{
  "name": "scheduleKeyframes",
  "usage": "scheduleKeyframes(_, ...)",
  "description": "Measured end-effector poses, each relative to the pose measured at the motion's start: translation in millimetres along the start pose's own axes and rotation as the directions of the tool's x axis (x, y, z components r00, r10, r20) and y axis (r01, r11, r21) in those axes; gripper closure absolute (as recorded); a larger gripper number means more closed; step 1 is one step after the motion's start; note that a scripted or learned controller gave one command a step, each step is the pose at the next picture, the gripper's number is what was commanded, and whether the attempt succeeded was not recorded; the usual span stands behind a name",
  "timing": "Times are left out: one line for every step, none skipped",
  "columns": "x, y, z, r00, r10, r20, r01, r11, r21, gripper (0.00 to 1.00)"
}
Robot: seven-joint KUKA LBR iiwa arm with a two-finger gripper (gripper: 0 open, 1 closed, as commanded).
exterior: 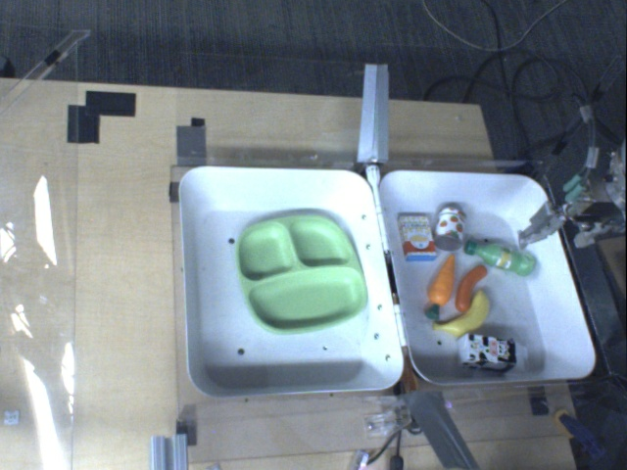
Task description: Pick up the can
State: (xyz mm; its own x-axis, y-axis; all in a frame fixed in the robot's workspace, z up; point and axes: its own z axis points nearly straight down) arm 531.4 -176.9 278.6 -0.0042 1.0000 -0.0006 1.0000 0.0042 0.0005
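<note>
The can [450,224] is small, silver-topped with a red and white label. It stands near the back of the right bin [578,346], just right of a small carton [417,237]. My gripper [539,229] reaches in over the right bin's right rim, above the cap end of a green bottle [501,257]. It is well to the right of the can and not touching it. Nothing shows in its grasp.
In the right bin a carrot [443,282], a red pepper [470,282], a banana [466,316] and a black-and-white box [488,351] lie in front of the can. The left bin [206,351] holds a green divided plate [302,270]. A metal post [374,116] stands behind the bins.
</note>
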Motion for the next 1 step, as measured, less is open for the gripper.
scheduleKeyframes(50.3,56.6,62.0,0.999,-0.034,-0.001,0.034,0.999,0.000,0.00)
